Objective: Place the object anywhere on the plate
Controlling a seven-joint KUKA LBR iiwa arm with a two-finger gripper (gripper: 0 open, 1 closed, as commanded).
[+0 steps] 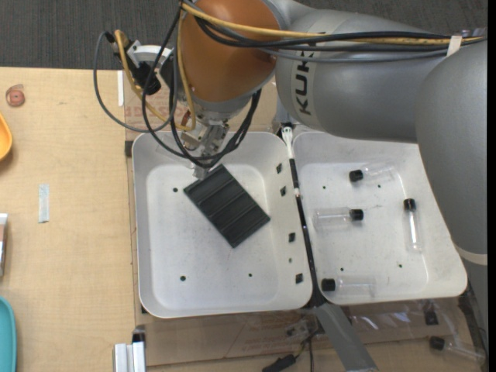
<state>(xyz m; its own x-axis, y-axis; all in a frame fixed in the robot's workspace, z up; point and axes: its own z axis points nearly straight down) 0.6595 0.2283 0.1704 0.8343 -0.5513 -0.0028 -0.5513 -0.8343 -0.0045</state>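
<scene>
The gripper (208, 155) is hovering over the black plate's (229, 205) top corner, maybe placing; I cannot tell if it is open. Next it is needing a gentle let-go

Light wooden bench top (70, 270), dark grey carpet floor (54, 14) beyond, even overhead light

Readable lettering: one partial brand mark on the arm

The grey arm housing (364, 84), at about 1 o'clock from the middle of the view, carries large black capitals that run down its side; "KU" reads plainly at roughly (297, 91), and the rest curves away under the casing. No other text, number or label can be made out on the bins, the vials or the bench.
</scene>
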